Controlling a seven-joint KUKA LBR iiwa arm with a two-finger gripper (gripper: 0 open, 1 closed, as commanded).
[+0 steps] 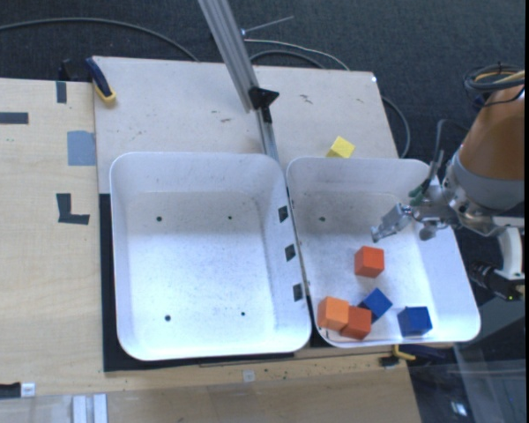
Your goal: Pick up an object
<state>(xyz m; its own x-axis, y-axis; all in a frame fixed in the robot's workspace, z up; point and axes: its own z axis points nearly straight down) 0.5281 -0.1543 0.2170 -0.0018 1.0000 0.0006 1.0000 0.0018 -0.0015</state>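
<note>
Even, soft light over my counter [203, 104], nothing harsh. Both white bins run bright, the one to the left of my claw [397, 223] shaded along its far wall [194, 188]. Small soft shadows sit under the cubes below my claw. The dark floor beyond stays dim. My claw looks slightly blurred; the picture is a bit grainy, no strong glare.

Pale wooden bench [35, 263] with a lighter board [176, 104] on top, bearing two shallow white bins side by side, left bin [119, 236] and right bin [463, 298], a small yellow block [340, 147] just behind the right bin, and a yellow-handled tool [100, 81] near the board's far left corner.
</note>
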